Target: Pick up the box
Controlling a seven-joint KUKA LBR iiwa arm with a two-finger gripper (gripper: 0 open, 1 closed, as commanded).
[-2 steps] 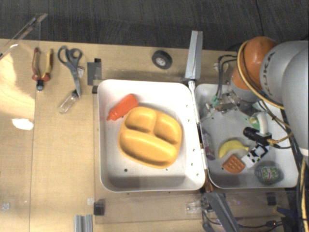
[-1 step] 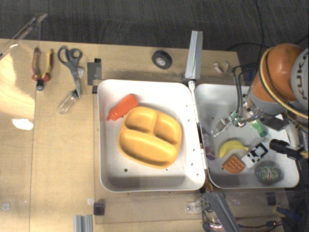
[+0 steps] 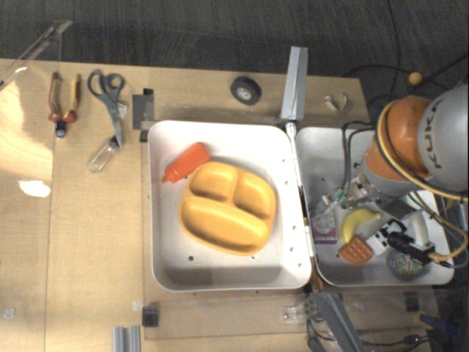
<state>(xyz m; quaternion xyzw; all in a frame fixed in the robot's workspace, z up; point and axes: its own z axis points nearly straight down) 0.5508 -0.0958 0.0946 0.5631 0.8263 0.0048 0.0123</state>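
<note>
1. In the right bin [image 3: 326, 139], under the grey arm [image 3: 440, 141] with its orange band, lies a small heap of things; the pincer [image 3: 353, 195] hangs low over this heap, near the bin's middle.
2. Whether the pincer is released or clenched I cannot tell; the wrist and cables hide its tips, and nothing can be seen held in it.
3. The box [image 3: 324, 227] appears to be the small pale carton with a purple edge against the right bin's left wall, though it is too small to be sure; it lies flat on the bin floor, just beside a yellow banana-shaped toy [image 3: 357, 221] and near an orange ridged piece [image 3: 355, 251].
4. The left bin [image 3: 165, 270] holds a yellow divided tray [image 3: 229, 207] and an orange bottle [image 3: 185, 163] touching its upper corner; neither belongs to the task.
5. On the desk [image 3: 80, 255] to the far left lie scissors [image 3: 110, 97] and pliers [image 3: 62, 103], well apart from the work.
6. As a judgement: the approach is made but the pick is not; the box is not yet lifted, so closing on it and raising it clear of the clutter remain.
</note>
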